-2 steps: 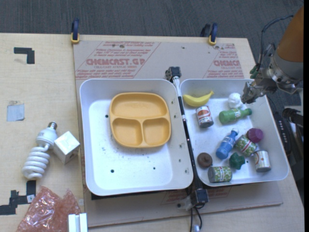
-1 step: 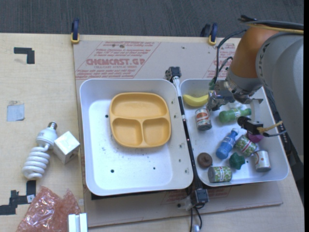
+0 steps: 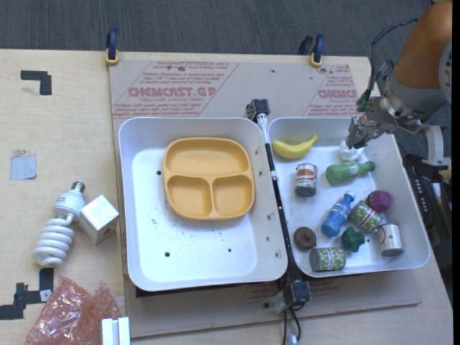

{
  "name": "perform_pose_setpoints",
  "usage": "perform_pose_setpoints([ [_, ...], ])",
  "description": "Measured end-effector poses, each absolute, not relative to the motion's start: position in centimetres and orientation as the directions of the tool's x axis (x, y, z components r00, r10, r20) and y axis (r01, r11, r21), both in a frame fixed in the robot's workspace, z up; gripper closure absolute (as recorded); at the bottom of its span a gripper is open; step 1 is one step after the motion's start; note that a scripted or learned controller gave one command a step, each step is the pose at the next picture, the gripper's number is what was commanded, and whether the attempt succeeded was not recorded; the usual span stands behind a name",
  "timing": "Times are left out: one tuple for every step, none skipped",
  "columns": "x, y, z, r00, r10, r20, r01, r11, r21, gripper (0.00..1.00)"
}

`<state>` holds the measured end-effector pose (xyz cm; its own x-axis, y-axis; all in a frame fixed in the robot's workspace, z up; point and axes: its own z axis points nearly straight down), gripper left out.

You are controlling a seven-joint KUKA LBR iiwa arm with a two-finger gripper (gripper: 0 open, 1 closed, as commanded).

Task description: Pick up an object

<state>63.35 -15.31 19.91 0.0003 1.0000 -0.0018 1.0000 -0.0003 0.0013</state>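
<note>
**Inspector A:** Nearest the camera, on the bench left of the bins, I note a spiral light bulb (image 3: 57, 225) lying beside a small white cube (image 3: 99, 217), with crumpled reddish plastic wrap (image 3: 72, 311) below them. Confirm the bins?

**Inspector B:** Confirmed. The left bin (image 3: 144, 257) bears a yellow divided tray (image 3: 209, 177) toward its far half. The right bin (image 3: 413, 254) carries the loose items. At its near edge lies a green-labelled can (image 3: 328, 259), a brown round piece (image 3: 305, 237) just beside it, a dark green lump (image 3: 352, 240) and a silver can (image 3: 390, 239) to the right.

**Inspector A:** Mid-bin?

**Inspector B:** A blue bottle (image 3: 336, 215), a second can with a colourful label (image 3: 366, 217) touching a purple ball-like item (image 3: 380, 200), a red-labelled can (image 3: 306, 180) standing upright, and a green bottle (image 3: 349, 171) lying on its side. Farther back, a banana (image 3: 295, 146) rests near the bin's far wall.

**Inspector A:** State of the pincer?

**Inspector B:** The gripper (image 3: 354, 144) sits low over the far right part of the right bin, just above the green bottle's white cap end. Something small and white shows at its tip; whether that is held, I cannot tell. Whether it is spread or pressed together, I cannot tell either: the tip is too small and dark.

**Inspector A:** Arm pose?

**Inspector B:** The arm (image 3: 424, 45) enters from the upper right, orange band uppermost, wrist angled down and leftward into the bin.
</note>
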Motion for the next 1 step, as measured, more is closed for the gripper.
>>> perform_pose_setpoints([
  [65.89, -13.21, 9.26, -0.002, 1.0, -0.001, 1.0, 0.002, 0.0, 0.0],
])
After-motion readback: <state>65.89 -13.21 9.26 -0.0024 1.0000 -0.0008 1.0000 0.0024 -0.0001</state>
